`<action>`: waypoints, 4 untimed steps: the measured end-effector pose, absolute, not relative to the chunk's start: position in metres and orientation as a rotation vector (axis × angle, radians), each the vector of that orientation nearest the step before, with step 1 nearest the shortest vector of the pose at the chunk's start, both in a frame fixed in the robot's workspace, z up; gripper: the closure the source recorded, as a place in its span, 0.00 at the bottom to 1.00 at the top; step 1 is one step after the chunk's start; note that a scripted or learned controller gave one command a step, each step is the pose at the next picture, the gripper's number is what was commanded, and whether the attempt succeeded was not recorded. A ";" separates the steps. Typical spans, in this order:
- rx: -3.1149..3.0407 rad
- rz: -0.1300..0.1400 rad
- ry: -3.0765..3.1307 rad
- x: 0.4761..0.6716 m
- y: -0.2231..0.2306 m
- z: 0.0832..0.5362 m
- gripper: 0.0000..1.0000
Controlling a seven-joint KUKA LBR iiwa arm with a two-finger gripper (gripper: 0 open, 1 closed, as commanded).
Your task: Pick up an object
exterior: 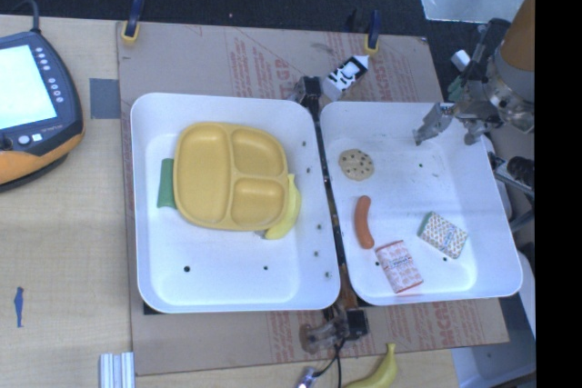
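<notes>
Two shallow white bins side by side on the bench, left bin (155,286) and right bin (491,282). In the right bin: a round cookie (356,164) near the left wall toward the far edge, a sausage (364,221) just below it along the same wall, a red-and-white packet (398,265) close to the near edge, and a small patterned packet (443,234) toward the near right corner, all apart from one another. Above the far right corner of that bin, the gripper (452,124), its two fingers spread apart with nothing between them, one finger (431,127) tilted down over the bin's far edge, well away from every object. In the left bin: a yellow divided plate (227,174) near the middle, a green piece (165,184) tucked under its left side, a banana (286,212) against its right side. On the bench's left edge, a control tablet (32,109); at the near edge below the bins, another banana (377,371).
</notes>
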State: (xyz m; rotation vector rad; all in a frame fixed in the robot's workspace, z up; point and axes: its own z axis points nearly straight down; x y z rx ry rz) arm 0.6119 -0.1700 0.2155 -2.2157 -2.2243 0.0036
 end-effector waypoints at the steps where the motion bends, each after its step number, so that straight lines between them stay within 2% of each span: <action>1: -2.212 0.006 -2.227 0.594 -0.133 0.176 0.00; 2: -2.212 0.005 -2.229 0.609 -0.062 0.192 0.00; 3: -2.214 0.009 -2.224 0.634 -0.096 0.096 0.00; 4: -2.214 0.009 -2.225 0.635 -0.096 0.107 1.00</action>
